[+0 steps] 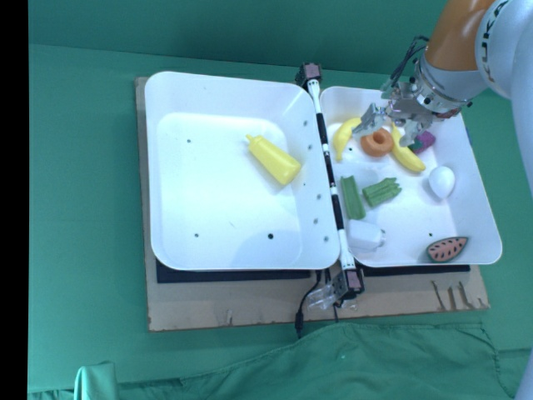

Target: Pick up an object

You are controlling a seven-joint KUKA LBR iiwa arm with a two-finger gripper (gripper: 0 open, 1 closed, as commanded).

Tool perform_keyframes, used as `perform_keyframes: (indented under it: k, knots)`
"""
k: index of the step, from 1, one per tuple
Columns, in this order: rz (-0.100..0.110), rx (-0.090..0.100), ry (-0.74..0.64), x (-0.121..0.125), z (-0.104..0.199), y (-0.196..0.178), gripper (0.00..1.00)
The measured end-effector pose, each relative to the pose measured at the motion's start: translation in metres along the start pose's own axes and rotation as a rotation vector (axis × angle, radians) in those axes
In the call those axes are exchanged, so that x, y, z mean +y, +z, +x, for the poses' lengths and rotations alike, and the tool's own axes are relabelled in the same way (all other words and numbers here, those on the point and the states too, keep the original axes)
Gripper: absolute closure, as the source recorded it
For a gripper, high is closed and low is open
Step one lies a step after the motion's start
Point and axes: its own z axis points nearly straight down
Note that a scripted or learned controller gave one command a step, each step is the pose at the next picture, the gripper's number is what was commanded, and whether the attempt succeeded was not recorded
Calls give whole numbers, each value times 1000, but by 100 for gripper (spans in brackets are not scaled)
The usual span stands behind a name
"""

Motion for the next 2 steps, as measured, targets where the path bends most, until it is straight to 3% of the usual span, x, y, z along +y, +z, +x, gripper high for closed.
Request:
perform_keyframes:
  k: [1, 2]
  knots:
    - [-2, 0, 2, 1, -1, 49, 0]
    - [-11, -3, 4, 2, -3, 34, 100]
